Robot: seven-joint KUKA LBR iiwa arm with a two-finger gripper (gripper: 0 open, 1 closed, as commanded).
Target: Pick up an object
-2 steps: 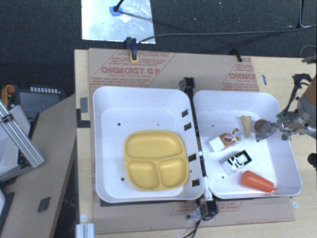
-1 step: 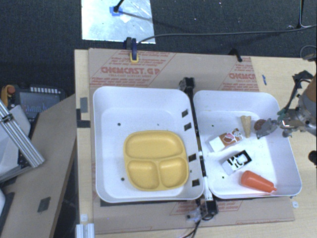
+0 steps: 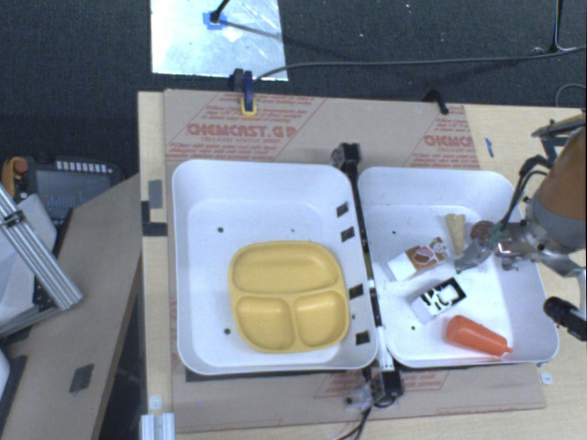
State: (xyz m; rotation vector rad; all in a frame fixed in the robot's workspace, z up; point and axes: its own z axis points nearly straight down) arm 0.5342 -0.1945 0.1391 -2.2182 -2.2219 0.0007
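Your gripper hangs low in the right bin beside the small card, whether clenched or released you cannot tell.

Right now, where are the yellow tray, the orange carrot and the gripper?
yellow tray (image 3: 288,295): camera view, on the ridge between its compartments.
orange carrot (image 3: 475,335): camera view, mid-body.
gripper (image 3: 470,257): camera view, at its fingertips.

Even, fairly bright light overhead; the white bins nearly wash out. Glare on the foil sheet upper left. Slightly soft, grainy picture.
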